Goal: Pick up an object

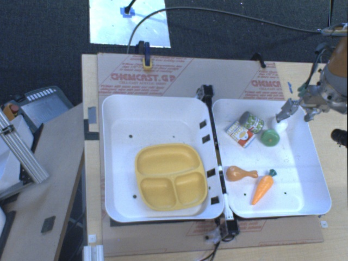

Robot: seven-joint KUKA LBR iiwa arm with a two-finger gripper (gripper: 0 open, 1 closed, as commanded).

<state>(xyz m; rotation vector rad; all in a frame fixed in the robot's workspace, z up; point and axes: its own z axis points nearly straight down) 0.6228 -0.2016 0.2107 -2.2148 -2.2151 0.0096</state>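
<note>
The right bin (304,162) holds a small food can with a red and green label (246,128), a green round item (270,138), a tan toy drumstick (241,173) and an orange toy carrot (262,188). My gripper (297,115) hangs over the bin's far right edge, just right of and above the green item. Its fingers are open, with nothing between them.
A yellow divided plate (171,176) lies in the left bin (125,118). A black divider with clips (212,145) runs between the bins. A cable crosses the dark floor behind the bench, and grey equipment (32,118) stands at the left.
</note>
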